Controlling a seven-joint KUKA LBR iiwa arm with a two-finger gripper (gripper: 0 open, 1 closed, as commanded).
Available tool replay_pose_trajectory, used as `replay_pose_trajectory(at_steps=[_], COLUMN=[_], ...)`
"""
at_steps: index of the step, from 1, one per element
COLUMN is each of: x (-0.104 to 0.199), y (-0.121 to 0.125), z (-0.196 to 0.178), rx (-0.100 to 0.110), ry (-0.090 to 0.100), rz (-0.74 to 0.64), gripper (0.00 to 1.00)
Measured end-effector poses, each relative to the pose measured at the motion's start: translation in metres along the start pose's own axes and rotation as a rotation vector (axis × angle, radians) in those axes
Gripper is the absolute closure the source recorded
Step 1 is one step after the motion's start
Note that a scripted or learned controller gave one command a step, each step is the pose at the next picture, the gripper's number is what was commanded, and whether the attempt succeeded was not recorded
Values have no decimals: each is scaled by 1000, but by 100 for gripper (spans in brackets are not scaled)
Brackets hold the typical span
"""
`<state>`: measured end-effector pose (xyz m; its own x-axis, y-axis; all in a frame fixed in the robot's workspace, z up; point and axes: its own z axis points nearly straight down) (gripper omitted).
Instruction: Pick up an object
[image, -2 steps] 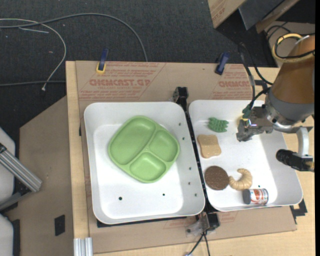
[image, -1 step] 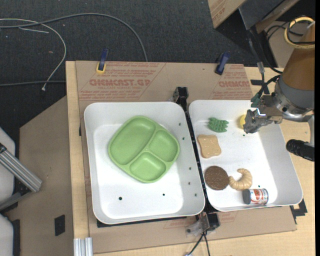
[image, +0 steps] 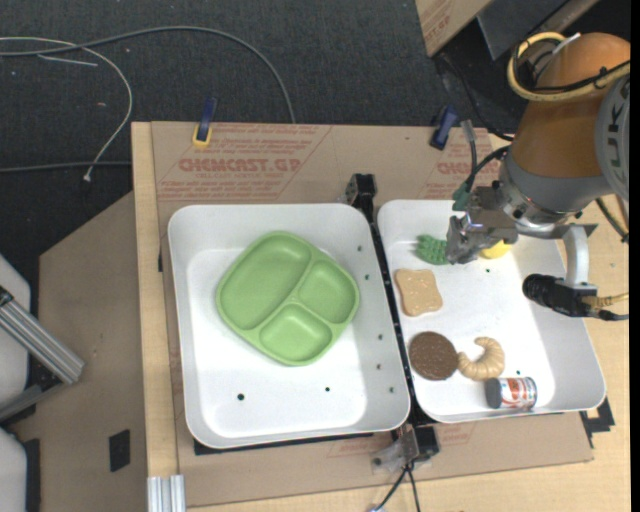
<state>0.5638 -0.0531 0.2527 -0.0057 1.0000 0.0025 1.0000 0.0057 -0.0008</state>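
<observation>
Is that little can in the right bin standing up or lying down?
Lying down. The can rests on its side near the right bin's front edge, its round end facing left, beside the croissant.

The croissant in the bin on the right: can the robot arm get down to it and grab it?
Probably yes. The croissant lies in the open, top side bare. The brown cookie sits close beside it and the small can is just below, so the gripper may bump them.

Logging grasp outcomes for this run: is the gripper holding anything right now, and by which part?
It cannot be told. The gripper sits low at the green toy in the right bin, but nothing is visibly between its fingers.
</observation>
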Motion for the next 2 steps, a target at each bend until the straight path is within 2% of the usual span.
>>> replay_pose_trajectory(at_steps=[1, 2], x=[58, 103], y=[-1, 4], z=[14, 25], rx=[3, 4], ry=[0, -1], rz=[0, 1], gripper=[100, 100])
